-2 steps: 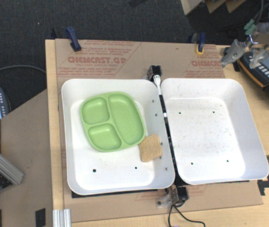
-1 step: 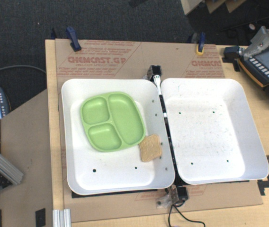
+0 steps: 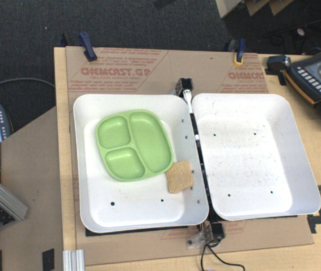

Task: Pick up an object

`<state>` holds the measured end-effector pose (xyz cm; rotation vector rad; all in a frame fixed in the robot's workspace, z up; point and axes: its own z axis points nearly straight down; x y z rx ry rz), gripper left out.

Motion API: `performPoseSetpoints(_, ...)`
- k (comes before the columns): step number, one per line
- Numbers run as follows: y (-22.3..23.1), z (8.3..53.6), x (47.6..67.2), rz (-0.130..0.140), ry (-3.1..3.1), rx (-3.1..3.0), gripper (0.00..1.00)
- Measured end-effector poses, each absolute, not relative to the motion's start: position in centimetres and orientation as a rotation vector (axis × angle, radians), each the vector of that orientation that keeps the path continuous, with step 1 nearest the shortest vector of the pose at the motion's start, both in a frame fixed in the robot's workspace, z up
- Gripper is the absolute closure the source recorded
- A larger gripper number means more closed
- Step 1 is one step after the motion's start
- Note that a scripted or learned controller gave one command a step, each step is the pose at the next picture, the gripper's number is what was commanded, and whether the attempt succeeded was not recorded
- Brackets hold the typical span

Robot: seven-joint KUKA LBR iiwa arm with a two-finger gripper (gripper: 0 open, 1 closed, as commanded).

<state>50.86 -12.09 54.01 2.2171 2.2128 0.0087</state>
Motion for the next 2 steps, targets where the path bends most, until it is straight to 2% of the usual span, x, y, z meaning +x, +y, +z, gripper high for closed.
performPoseSetpoints(1, -12.0, 54.7, 51.2, 0.005, 2.216, 2.215, 1.0)
performPoseSetpoints(2, -7.9, 43.1, 47.8, -0.012, 2.233, 2.227, 1.0)
